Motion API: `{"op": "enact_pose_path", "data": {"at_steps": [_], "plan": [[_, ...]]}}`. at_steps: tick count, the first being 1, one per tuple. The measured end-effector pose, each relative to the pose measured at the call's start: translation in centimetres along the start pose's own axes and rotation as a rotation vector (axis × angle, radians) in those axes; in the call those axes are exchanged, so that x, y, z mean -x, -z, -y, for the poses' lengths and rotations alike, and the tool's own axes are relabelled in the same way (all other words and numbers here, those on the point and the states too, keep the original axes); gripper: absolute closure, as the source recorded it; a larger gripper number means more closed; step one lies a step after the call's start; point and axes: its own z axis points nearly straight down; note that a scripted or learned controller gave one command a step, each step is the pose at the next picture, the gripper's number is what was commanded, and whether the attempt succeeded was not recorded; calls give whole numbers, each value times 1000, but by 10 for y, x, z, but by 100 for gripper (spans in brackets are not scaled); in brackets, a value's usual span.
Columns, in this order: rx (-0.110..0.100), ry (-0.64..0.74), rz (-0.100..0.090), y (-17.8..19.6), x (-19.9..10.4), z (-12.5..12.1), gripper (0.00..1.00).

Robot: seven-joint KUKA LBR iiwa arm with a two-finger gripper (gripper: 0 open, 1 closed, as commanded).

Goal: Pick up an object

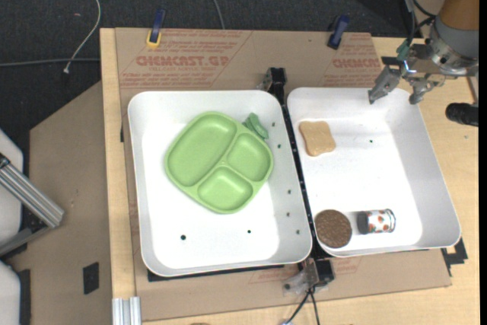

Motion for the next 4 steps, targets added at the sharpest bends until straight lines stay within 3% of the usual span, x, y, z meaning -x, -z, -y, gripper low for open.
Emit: {"op": "enact_pose_path", "data": {"at_steps": [1,3,4], "plan": [[15,3,3,9,-1,-3,0],[8,3,2,-109,1,5,0],[10,4,2,-139,0,5,0]]}}
